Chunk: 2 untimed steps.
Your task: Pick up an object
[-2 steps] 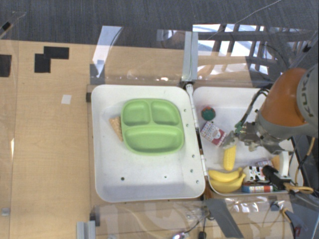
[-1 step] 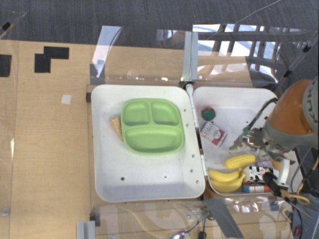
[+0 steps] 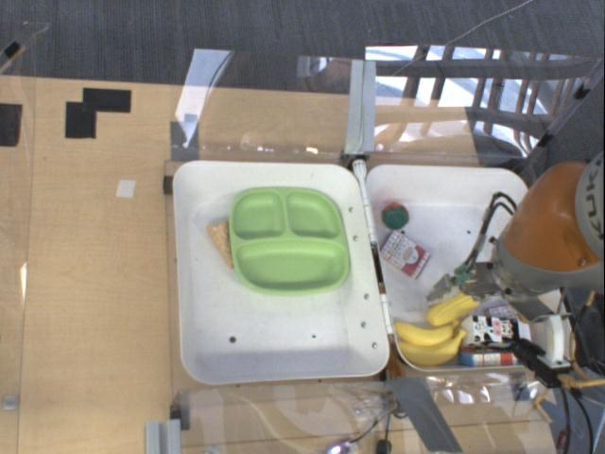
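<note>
In the right bin [image 3: 444, 192], my gripper [image 3: 465, 280] hangs low over the front part, under the grey arm with its orange band [image 3: 558, 220]. Directly beneath it is a yellow banana [image 3: 452, 308], which rests on a second, larger banana [image 3: 430, 341] at the bin's front. The wrist hides how the gripper meets the upper banana. Farther back lie a small red and green fruit [image 3: 395, 217] and a red and white packet [image 3: 405, 253]. To the right of the bananas are a small patterned box [image 3: 492, 329] and a white tube with a red end [image 3: 490, 357].
The left bin [image 3: 198, 348] holds a green divided plate [image 3: 286, 239] with a tan cracker [image 3: 220, 242] at its left edge. A raised divider [image 3: 371, 253] separates the bins. Black cables [image 3: 493, 211] run along the arm. Light wooden bench lies to the left.
</note>
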Tool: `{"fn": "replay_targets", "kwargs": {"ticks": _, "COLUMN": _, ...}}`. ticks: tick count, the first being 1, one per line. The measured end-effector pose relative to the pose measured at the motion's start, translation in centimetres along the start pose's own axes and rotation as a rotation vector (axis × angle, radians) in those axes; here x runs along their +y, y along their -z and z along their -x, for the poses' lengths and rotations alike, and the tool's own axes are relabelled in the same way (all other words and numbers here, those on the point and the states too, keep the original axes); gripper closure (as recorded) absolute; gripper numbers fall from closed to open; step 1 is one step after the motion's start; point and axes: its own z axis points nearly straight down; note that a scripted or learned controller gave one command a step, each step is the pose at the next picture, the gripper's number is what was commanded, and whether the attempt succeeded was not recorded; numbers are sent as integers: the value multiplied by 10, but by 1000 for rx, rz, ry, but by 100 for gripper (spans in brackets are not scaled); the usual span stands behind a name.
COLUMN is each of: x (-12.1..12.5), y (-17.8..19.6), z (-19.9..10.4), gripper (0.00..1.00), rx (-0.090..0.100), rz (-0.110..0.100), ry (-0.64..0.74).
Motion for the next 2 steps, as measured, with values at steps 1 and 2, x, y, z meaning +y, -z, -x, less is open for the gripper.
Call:
{"fn": "replay_targets", "kwargs": {"ticks": 1, "x": 3, "y": 11, "z": -2, "gripper": 100, "rx": 2, "rz": 6, "ry": 2}}
{"fn": "replay_targets", "kwargs": {"ticks": 2, "x": 59, "y": 92, "z": -66, "gripper": 100, "rx": 7, "rz": -19, "ry": -29}}
